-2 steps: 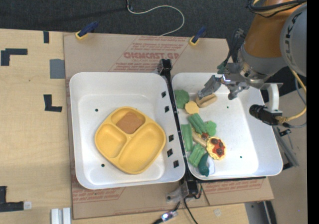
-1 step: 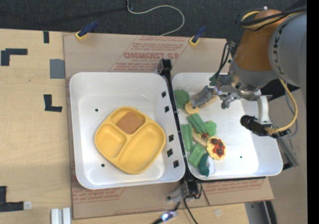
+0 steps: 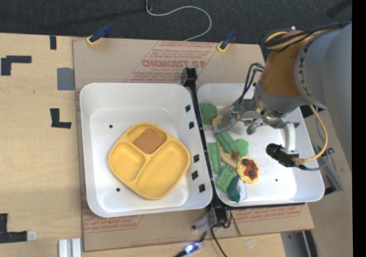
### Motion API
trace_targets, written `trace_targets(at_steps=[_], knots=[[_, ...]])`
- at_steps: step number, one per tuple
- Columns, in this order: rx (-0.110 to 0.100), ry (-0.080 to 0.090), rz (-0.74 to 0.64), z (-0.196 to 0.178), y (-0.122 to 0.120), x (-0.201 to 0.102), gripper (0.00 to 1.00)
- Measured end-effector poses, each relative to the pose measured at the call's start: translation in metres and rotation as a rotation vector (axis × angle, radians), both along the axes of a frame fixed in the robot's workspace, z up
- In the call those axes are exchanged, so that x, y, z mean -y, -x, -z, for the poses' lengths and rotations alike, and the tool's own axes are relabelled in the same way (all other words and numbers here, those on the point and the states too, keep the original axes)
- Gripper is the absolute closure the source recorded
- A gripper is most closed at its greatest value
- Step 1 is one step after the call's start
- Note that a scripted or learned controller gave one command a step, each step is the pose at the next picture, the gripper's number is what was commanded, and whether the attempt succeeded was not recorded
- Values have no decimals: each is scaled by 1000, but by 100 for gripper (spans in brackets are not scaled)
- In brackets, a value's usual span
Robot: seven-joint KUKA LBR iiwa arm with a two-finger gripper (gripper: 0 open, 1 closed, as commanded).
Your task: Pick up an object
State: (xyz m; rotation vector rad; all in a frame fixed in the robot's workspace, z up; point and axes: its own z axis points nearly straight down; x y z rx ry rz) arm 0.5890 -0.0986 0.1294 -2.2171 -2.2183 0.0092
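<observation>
The end effector (image 3: 233, 120), its grip state impossible to tell, hangs low in the right bin (image 3: 297, 190), poised over green toy pieces (image 3: 220, 156) heaped just below it, apparently seeking a pick.

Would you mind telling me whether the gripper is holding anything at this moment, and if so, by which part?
That cannot be told: the two-finger gripper hangs low over the pile of green toy pieces in the right white bin, but nothing is visibly between its fingers.
</observation>
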Motion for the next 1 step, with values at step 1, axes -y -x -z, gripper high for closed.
trace_targets(at_steps=[1], knots=[[10,3,-1,46,-1,0,0]])
